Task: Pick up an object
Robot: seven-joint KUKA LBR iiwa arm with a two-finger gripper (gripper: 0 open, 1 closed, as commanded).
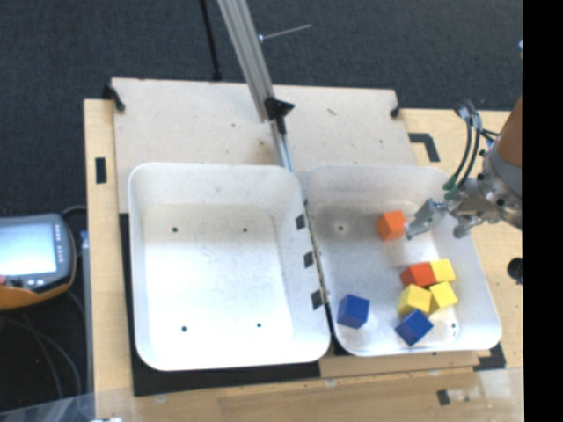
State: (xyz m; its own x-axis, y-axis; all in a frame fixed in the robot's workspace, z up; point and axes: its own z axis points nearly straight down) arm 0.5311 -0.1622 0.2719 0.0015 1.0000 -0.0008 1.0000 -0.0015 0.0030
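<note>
Orange cube [391,225] beside end effector [442,221]

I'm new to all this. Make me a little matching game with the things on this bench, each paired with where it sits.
Things:
1. lone orange block
2. lone blue block
3. gripper
4. small screen

Places:
A. off the bench, at the view's left edge
B. near the right bin's front left corner
C. over the right bin, just right of the orange block
D. upper middle of the right bin

Pairs: 1-D, 2-B, 3-C, 4-A
</note>
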